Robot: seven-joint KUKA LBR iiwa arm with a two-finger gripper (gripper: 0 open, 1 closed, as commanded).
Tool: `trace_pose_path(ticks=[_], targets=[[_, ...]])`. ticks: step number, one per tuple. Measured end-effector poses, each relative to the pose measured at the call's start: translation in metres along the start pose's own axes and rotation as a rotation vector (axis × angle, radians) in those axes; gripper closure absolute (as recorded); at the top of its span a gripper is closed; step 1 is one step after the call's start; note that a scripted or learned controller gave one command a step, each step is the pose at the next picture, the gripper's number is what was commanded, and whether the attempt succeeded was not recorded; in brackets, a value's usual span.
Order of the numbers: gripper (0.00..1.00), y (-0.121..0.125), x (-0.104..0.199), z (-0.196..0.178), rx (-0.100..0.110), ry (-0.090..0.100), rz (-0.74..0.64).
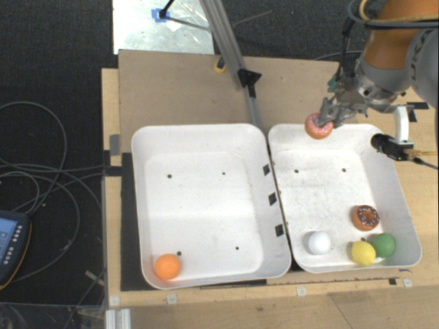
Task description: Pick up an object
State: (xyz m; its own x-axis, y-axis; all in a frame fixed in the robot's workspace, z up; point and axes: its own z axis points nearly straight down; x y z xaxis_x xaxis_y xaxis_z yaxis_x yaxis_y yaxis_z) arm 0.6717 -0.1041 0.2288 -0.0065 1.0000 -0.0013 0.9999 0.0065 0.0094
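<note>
Camera view, looking down at a slant, has my arm (398, 40) coming in from the upper right, with its orange band cut off by the top edge. My gripper (329, 115) hangs over the far rim of the right bin (398, 184), and its fingers are closed on a pink doughnut (318, 127). The doughnut sits between them, clear of the bin floor. My fingers cover its top, so only the lower part of its ring shows.

Near the front of the right bin lie four more things: a brown doughnut (365, 217) with sprinkles that are too small to make out, a white ball (318, 242), a yellow lemon (363, 252) and a green ball (383, 245). The lemon and the green ball touch, and the lemon hides part of the green ball's left side.

In the left bin (206, 136), an orange ball (167, 266) rests at the front left corner. Small dark specks dot both bin floors; I cannot tell what they are.

A grey pole (226, 40) slants across the bench (171, 88) from the top edge. At the left edge, a dark device (10, 245) on the floor is cut off.
</note>
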Motion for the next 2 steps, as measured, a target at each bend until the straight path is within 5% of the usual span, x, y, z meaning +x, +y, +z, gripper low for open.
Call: trace_pose_path(ticks=[1, 2], targets=[[1.0, 0.0, 0.0, 0.026, 0.009, 0.001, 0.001], [1.0, -0.009, 0.056, 0.031, 0.01, 0.003, -0.004]])
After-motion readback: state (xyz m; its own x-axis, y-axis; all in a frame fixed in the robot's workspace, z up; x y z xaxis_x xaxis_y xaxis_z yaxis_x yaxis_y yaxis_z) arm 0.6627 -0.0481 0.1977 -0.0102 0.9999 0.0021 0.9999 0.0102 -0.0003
